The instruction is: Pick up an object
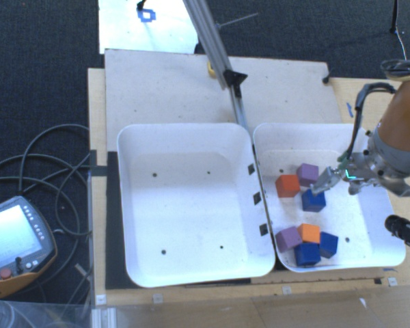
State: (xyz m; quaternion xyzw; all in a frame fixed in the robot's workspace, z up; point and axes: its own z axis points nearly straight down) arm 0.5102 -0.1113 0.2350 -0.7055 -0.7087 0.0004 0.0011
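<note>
My gripper (326,181) reaches in from the right over the right bin (369,241). Its tip sits just above a blue cube (313,201), beside a purple cube (308,173) and near an orange-red cube (286,185). Nothing can be seen held in it. By the bin's front wall lies a cluster: a purple cube (288,238), an orange cube (310,233) and two blue cubes (306,254) (329,244).
The left bin (184,197) stands beside the right one, sharing a middle wall. A grey pole (208,33) slants down from the top toward the bins' back edge. A teach pendant (14,244) with cables lies on the floor at left.
</note>
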